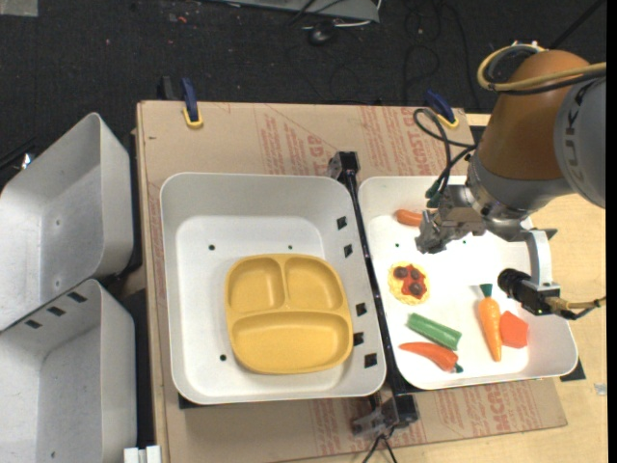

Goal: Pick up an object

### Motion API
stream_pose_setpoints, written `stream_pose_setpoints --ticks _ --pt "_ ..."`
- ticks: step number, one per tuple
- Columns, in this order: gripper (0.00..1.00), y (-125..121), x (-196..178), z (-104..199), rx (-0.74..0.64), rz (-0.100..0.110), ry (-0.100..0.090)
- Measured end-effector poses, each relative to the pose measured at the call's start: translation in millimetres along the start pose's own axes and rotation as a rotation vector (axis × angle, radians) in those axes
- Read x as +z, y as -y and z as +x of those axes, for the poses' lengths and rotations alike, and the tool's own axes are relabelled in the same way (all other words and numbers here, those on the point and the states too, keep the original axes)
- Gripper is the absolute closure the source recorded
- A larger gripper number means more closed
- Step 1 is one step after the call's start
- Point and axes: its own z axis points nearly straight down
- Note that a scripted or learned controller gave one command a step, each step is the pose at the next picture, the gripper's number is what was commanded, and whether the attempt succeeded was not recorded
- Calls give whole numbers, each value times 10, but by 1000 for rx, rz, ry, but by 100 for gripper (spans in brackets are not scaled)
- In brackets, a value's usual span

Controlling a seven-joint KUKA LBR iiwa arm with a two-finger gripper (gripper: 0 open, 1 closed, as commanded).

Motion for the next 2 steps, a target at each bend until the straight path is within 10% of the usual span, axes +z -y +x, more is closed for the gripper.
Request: stream_pose_setpoints --ticks 2 --pt "100 307 -86 906 0 -2 1"
